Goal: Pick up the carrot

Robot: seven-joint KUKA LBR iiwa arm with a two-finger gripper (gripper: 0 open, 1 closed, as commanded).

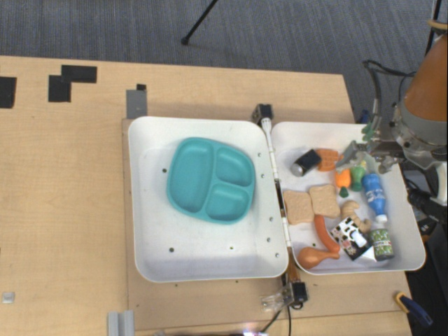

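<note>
Grey ribbed carpet floor [280, 19] along the top, well beyond the jaws, crossed by a thin dark rod [206, 12] lying at a slant. Pale wooden surface [63, 208] spreading far to the side of the jaws, marked with black rectangular patches [70, 81] near its far edge. Even, soft lighting throughout.

Wooden bench [63, 208] bears two white bins [150, 257] [409, 254] touching side by side

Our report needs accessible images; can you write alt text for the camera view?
The gripper hangs over the right bin, just above a small orange carrot among toy food and bottles. The left bin holds a teal divided plate.
</note>
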